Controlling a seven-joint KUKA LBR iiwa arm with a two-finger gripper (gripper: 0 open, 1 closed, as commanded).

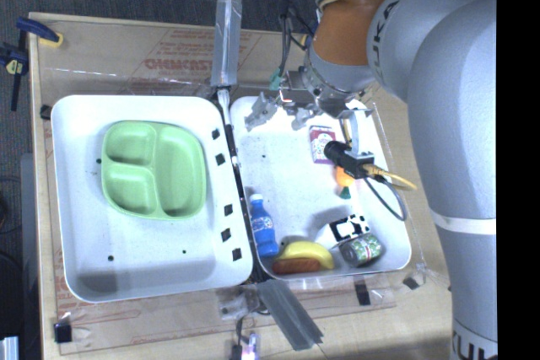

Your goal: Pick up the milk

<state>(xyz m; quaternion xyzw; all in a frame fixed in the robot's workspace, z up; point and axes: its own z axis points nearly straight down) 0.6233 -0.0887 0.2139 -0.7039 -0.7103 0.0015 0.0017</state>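
Observation:
The milk looks like the small white carton with black patches (350, 226), lying near the front right of the right bin (283, 173). It sits beside a green can (364, 249). My gripper (278, 115) hangs over the far left part of that bin, well away from the carton. Its two grey fingers (256, 115) are spread apart, open, with only bare bin floor between them. A black cable fitting on the arm passes above the bin's right side.
A pink-and-white box (321, 143) and an orange item (342, 178) lie at the bin's right. A blue bottle (261, 225), a banana (305, 251) and a reddish item (295, 265) line the front. The left bin holds a green divided tray (154, 168).

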